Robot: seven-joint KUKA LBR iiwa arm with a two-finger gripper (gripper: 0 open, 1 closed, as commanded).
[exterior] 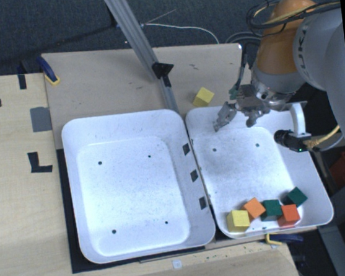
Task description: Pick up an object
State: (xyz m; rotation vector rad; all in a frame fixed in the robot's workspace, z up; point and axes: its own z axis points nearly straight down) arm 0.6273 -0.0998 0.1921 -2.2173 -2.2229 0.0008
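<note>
Blocks are what the arm could pick up, and none of them has been picked up yet. From the camera above the bench, five blocks sit bunched in the near corner of the right bin (208, 161): a yellow block (238, 219), an orange block (254, 207), a green block (272, 208), a red block (289, 213) and a dark green block (297, 196). They touch or almost touch each other. One more yellow cube (204, 96) lies out on the bench just past the far edge of the bins. The left bin (77, 177) sits beside the right one. The gripper (237, 116) hangs over the far end of the right bin, well apart from the bunch of blocks. Its two fingers look spread open, and nothing is between them. I think the job is only at the start. The arm has to travel to the near corner, come down over one block, close on it and lift it. The blocks are packed close and sit against the bin wall, so getting fingers around just one may be tricky. The orange block or the dark green one, on the outer side of the bunch, may be the easiest to grab.
</note>
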